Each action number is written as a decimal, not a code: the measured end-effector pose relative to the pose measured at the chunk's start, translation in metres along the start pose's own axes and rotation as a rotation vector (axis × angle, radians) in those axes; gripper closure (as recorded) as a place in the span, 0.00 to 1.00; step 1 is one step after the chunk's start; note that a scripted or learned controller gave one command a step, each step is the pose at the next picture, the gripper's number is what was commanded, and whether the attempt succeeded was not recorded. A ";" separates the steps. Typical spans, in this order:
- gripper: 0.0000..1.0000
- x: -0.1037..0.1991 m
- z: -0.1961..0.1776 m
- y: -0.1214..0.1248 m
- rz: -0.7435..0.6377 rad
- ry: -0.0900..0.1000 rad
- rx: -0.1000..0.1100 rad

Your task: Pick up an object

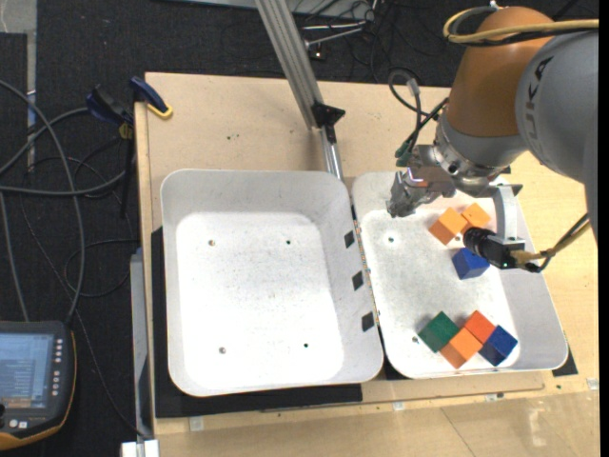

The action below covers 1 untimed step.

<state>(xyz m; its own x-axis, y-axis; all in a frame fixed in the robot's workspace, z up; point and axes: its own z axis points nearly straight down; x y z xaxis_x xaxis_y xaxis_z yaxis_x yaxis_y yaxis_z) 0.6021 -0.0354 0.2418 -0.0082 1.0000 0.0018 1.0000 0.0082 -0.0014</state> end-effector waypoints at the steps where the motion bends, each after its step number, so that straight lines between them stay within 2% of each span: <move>1: 1.00 0.054 -0.008 -0.005 -0.001 0.000 -0.002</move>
<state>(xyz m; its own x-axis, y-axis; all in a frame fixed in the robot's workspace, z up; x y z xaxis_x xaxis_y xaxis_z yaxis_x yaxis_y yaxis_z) 0.5962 0.0187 0.2496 -0.0090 1.0000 0.0023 1.0000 0.0090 0.0005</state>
